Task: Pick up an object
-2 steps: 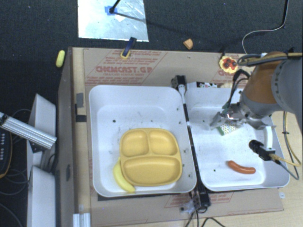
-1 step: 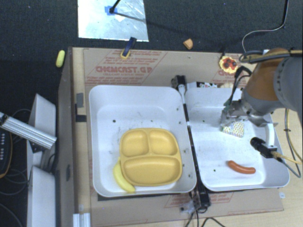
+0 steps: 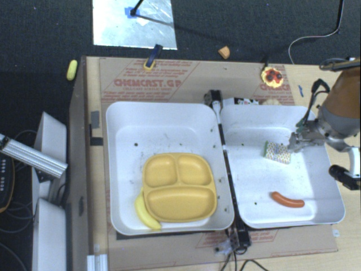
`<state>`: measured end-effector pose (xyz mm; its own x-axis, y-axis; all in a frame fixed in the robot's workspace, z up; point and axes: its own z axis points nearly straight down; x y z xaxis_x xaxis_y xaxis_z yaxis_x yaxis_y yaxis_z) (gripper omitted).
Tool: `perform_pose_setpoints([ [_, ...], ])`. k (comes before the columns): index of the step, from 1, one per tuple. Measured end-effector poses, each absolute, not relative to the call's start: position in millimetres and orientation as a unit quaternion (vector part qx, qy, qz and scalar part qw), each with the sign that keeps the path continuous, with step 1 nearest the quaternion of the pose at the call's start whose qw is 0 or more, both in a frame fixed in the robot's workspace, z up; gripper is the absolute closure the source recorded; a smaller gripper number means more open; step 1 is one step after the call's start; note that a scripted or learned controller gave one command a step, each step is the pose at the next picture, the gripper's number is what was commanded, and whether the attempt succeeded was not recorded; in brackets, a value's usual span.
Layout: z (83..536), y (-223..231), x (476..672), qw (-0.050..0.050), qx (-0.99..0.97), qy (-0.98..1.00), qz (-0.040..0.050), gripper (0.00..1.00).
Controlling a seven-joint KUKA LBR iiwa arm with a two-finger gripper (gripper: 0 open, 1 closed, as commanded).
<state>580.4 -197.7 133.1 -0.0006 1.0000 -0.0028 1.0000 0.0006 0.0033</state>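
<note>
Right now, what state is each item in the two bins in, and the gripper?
Yellow plastic divided plate: lying flat in the left white bin, compartments up.
Yellow banana: lying against the plate's lower left edge.
Patterned green-and-white sponge-like block: resting on the floor of the right white bin.
Orange-red sausage: lying flat, apart from the block.
Gripper: low beside the block's right end; grip unclear.

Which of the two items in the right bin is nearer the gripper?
The small checkered sponge, right beside the gripper near the right bin's middle. The orange hot dog lies well below it, toward the front edge.
</note>
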Motion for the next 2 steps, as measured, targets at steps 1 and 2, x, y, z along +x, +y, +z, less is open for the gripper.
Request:
perform_pose_setpoints([
  [1, 172.0, -206.7, 593.1, 0.002, 0.706, 0.708, 0.0007, 1.0],
  [2, 171.5, -206.5, 592.9, 0.002, 0.706, 0.708, 0.0005, 0.0],
])
